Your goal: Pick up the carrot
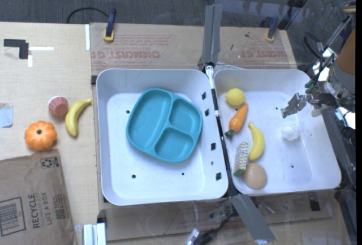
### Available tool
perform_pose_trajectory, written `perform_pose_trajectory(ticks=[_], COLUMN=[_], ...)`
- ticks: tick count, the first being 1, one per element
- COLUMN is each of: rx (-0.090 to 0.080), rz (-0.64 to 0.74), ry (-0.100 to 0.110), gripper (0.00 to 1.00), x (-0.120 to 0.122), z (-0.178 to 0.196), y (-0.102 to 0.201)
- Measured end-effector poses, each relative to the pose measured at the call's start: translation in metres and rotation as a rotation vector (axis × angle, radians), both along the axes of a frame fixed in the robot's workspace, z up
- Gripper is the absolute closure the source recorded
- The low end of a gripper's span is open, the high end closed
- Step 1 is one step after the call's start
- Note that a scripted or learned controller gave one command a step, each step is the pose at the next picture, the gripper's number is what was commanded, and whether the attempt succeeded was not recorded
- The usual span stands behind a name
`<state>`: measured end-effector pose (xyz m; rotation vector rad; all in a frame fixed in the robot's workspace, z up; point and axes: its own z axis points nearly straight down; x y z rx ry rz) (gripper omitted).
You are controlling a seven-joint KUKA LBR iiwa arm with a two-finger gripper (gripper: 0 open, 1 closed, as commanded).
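Gripper (295,104), grip state I cannot tell, should travel toward nine o'clock and straddle the carrot (238,117) mid-body, avoiding the lemon (235,97)

Both white bins (107,125) look smooth, slightly glossy plastic. Blue divided plate (164,124) is matt plastic. Carrot (238,117) and lemon (235,97) are smooth, plastic-looking, with faint sheen. Bench (51,68) is pale matt wood grain. Brown paper bag (34,204) is dull and creased. Gripper (295,105) is bare metal.
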<state>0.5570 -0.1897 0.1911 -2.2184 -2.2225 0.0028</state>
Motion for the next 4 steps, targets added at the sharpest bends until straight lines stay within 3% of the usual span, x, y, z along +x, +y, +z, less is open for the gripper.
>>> perform_pose_trajectory(ticks=[1,2,3,4], rx=[0.0,0.0,0.0,0.0], rz=[0.159,0.245,0.239,0.321], ry=[0.0,-0.001,-0.002,-0.001], gripper=[0.0,0.0,1.0,1.0], x=[0.048,0.025,0.025,-0.003], z=[-0.09,-0.099,-0.09,0.0], y=[0.052,0.09,0.089,0.18])
